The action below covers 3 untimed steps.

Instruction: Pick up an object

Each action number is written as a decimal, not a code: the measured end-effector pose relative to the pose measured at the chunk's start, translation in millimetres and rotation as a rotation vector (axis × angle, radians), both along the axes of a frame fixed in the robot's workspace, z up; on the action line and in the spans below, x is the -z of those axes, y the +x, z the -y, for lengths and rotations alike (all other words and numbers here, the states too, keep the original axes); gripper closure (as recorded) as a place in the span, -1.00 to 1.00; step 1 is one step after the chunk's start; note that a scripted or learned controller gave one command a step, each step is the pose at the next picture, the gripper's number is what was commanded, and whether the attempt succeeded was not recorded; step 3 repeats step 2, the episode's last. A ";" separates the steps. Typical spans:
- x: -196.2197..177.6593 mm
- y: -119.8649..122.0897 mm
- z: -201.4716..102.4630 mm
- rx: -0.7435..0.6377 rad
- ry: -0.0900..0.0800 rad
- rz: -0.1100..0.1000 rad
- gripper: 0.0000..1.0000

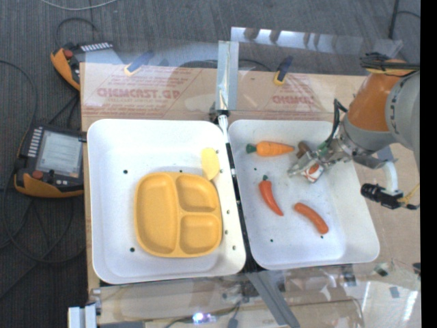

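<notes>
My gripper (pixel 305 165) low in right bin (pixel 355 251), just right of carrot (pixel 273 148); red-and-white thing by tips. Open or closed: cannot tell. Chili pepper (pixel 270 197) and sausage (pixel 311 218) lie loose mid-bin, well apart, likely scattered for easy single picks. Bare floor around both; far wall near carrot. Left bin (pixel 109 251) carries yellow tray (pixel 179 214).

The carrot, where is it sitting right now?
In the camera view the carrot lies near the top edge of the right bin, green tip toward the divider, just left of the end effector and above the chili pepper.
</notes>
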<state>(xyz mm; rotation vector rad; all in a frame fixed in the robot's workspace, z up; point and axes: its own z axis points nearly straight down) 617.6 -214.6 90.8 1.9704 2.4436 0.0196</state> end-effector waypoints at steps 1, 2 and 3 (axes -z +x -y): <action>-8.1 0.6 4.8 0.004 -0.007 0.006 1.00; -101.9 45.0 -64.5 -0.233 -0.009 -0.011 1.00; -101.9 45.0 -64.5 -0.233 -0.009 -0.011 1.00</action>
